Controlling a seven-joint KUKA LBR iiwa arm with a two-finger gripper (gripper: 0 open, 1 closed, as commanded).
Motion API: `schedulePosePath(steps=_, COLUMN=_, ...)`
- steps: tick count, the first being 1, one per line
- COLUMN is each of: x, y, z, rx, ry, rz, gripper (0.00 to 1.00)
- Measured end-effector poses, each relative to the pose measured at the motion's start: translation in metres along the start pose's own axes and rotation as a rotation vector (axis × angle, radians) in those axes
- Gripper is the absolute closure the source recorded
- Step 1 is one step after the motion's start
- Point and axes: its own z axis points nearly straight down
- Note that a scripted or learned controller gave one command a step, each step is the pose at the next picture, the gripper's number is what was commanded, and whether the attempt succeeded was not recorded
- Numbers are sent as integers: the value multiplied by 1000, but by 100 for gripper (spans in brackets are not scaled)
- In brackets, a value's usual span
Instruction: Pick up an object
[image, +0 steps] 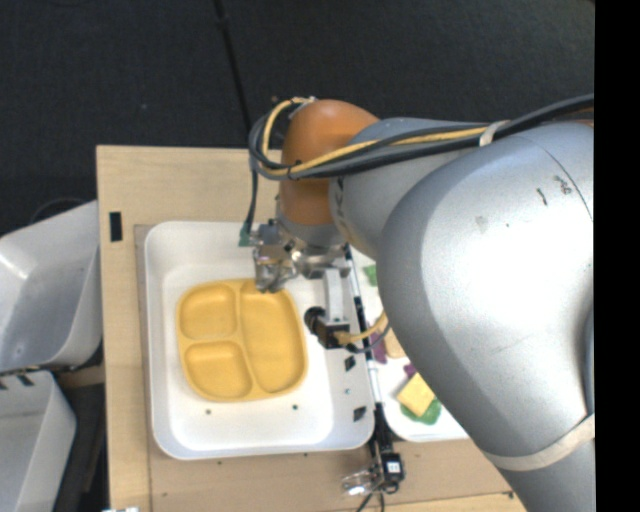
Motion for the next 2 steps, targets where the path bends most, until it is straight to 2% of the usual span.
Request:
schedulePosePath(steps=1, x=24, y=-95, z=24, rx=-16, ry=0, rz=6, gripper=100)
schedulePosePath(steps=2, x=67, y=-120, z=-98, rx=-20, ry=7, rz=-4, gripper=100)
